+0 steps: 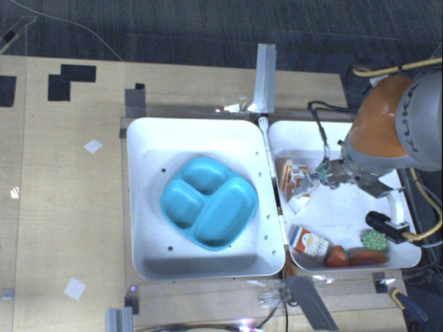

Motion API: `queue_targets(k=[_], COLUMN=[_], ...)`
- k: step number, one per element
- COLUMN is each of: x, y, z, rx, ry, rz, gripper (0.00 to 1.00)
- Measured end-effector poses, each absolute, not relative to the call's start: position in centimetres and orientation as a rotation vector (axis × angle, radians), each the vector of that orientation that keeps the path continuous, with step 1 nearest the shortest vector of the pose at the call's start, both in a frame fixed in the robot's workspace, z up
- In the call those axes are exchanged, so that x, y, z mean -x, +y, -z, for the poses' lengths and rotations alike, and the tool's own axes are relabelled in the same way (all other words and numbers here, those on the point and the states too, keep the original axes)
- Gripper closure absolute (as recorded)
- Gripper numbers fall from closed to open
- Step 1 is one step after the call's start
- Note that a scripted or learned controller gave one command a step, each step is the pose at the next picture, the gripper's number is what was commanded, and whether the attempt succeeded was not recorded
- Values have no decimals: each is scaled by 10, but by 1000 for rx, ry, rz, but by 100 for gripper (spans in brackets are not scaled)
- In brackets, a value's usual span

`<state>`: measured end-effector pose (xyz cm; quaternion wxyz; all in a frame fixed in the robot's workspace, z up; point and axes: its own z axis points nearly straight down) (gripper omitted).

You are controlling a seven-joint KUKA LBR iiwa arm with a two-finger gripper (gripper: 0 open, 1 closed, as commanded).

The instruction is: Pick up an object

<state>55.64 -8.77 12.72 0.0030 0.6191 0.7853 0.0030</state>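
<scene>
My gripper (324, 175) hangs over the upper middle of the right bin (346, 209), under the grey arm with its orange band. Just left of it, against the bin's left wall, lies a white and orange packet (293, 179); the gripper's tip is at the packet's right edge, and I cannot tell whether they touch. Along the bin's near wall lie a small orange and white carton (309, 244), a red round item (337, 256), a reddish long item (367, 257) and a green item (374, 240).
The left bin (149, 158) holds a blue three-compartment plate (208, 203). A metal post (265, 78) stands behind the divide between the bins. The bare white floor of the right bin lies between the gripper and the items at the front.
</scene>
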Motion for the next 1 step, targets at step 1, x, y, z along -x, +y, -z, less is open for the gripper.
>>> queue_targets(k=[1], x=[-631], y=[-98], z=[-110], rx=[-1768], ry=[2562], rz=[-32], gripper=[0])
